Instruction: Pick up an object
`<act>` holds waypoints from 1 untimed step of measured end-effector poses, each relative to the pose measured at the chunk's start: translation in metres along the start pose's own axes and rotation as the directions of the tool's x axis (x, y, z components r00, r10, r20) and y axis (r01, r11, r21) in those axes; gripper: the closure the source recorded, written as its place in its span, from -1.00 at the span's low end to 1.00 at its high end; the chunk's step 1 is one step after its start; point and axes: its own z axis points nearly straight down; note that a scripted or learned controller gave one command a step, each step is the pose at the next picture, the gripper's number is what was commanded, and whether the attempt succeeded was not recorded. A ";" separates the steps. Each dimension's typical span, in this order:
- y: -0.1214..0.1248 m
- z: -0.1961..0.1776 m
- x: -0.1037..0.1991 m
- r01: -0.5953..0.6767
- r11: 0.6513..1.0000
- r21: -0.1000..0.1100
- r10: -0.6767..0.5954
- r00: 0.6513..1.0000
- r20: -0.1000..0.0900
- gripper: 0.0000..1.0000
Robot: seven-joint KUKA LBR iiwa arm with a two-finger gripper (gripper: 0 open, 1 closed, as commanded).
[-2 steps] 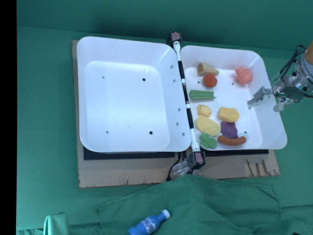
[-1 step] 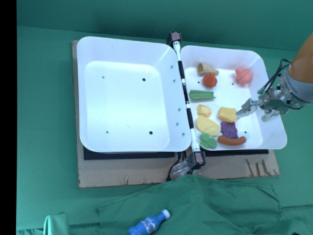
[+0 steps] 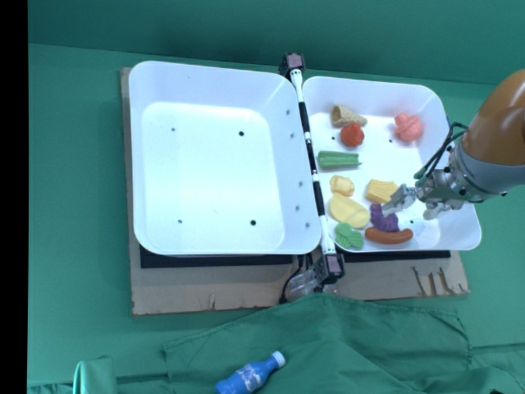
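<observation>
Toy foods [image 3: 366,190] in right bin [image 3: 436,107], left bin [image 3: 213,158] bare

text: none legible | blue bottle [image 3: 250,373] label: too small to read | bins: unmarked

- The single camera is fixed above the bench, looking down at a slant on the two white bins [image 3: 217,158].
- It stands far enough back that both bins fit whole, with green cloth showing on every side of them.
- The bins' divider [image 3: 309,158] runs near the middle of the frame, slightly tilted.
- Beyond the bins, a green backdrop fills the top of the frame.
- The arm [image 3: 496,146] enters from the frame's right, beside the right bin.
- In front of the bins, at the bottom edge nearest the camera, lies a blue bottle [image 3: 248,374].
</observation>
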 end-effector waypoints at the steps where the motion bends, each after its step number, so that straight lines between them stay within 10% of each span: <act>1: 0.003 0.022 -0.002 0.001 1.000 -0.015 -0.001 1.000 0.002 -1.00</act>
